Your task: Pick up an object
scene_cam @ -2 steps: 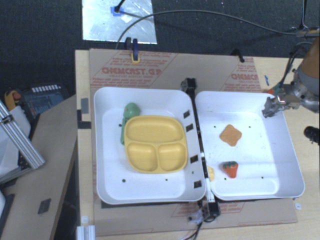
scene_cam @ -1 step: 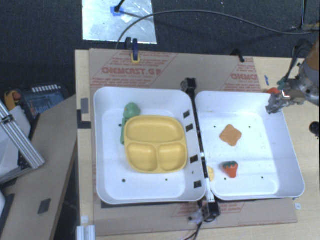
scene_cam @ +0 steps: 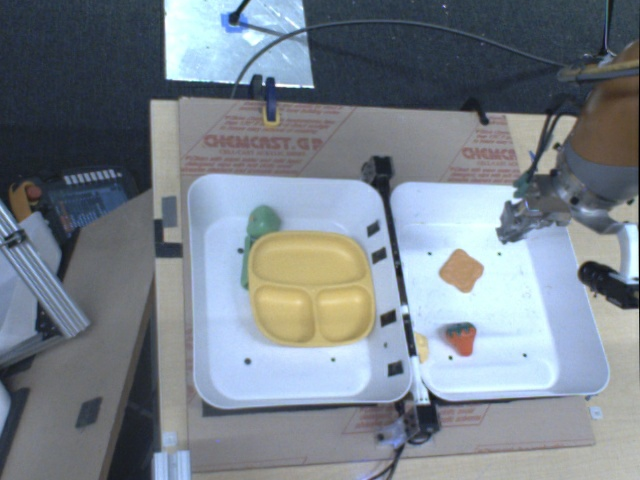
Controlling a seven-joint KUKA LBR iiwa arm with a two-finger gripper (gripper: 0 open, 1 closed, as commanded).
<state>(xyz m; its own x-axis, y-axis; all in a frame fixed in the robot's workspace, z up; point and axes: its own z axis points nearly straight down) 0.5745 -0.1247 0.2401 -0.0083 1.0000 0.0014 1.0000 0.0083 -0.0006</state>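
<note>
You see a shiny silver foil sheet on the dark floor beyond the bench, a blue-and-yellow clamp on the cardboard's far edge, and a ribbed aluminium rail leaning at the left.

The grey arm enters from three o'clock, its orange band above the wrist. It slopes down toward nine o'clock, ending in the gripper, fingertips pointing down.

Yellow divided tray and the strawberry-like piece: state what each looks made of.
Yellow divided tray: likely molded plastic, smooth, matte, uniform colour, rounded compartment ridges. Strawberry-like piece: probably plastic or rubber toy food, red-orange body with green top; too small to be sure.
</note>
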